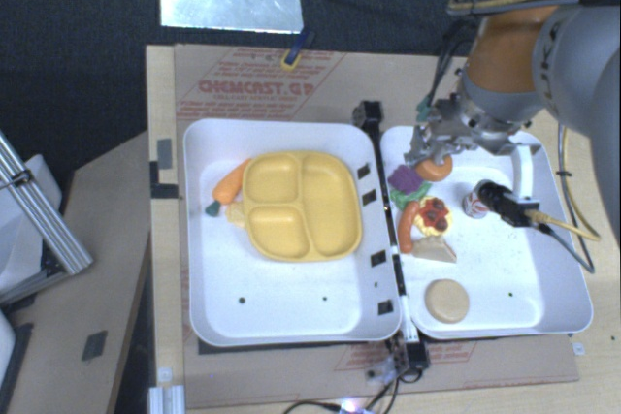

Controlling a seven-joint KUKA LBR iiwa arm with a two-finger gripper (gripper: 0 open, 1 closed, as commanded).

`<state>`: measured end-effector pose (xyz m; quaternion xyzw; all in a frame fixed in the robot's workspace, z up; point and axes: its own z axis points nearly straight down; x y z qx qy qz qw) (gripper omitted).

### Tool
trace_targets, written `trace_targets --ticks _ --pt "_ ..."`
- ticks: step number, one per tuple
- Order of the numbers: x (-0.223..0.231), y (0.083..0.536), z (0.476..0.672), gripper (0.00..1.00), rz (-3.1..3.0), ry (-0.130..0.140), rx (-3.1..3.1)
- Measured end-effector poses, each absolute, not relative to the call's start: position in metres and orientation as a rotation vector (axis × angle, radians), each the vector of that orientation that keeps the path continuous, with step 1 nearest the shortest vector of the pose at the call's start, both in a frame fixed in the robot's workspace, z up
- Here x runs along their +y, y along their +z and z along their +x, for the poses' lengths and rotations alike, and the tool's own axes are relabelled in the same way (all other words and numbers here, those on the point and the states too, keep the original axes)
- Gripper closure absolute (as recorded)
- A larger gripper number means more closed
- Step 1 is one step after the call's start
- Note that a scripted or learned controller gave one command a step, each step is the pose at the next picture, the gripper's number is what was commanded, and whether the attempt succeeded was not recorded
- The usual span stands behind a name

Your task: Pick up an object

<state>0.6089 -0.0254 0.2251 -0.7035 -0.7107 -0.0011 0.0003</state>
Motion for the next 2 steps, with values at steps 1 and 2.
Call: trace_targets --ticks 1,2 --pt "0.020 0.234 0.627 1.00 -2.212 -0.007 -2.232" --pt "0.045 0.221 0.641 1.00 -2.216 -0.004 -2.230"
